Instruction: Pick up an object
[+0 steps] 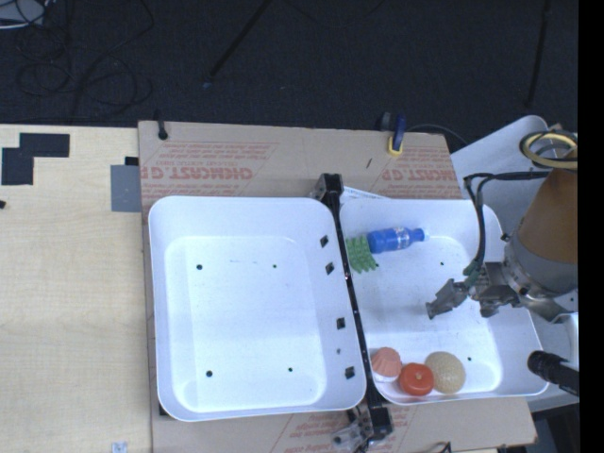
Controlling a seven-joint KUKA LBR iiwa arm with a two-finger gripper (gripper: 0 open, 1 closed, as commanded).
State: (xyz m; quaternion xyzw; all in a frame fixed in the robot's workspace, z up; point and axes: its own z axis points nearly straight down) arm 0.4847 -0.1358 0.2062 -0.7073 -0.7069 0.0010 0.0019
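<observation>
Currently two white bins are seen side by side on the worktop [75,281], with cardboard [283,159] laid under them. The left bin [170,253] is bounded on its right by a black divider [344,291], beyond which the right bin [491,366] lies. The arm [557,225] is seen reaching in from the right, over the right bin's right side. The tool [444,305] is held low above the middle of the right bin's floor, pointing left; whether it is parted or closed cannot be told, and nothing is seen in its grasp.

A blue bottle [394,240] is laid on its side at the far left of the right bin, with a green comb-like piece [361,253] touching its left end, close to the divider. Three small things are grouped in the near left corner of that bin: a pink one [385,360], a red one [416,378] and a tan ball [445,370], set just beside one another. All are well apart from the tool.
</observation>
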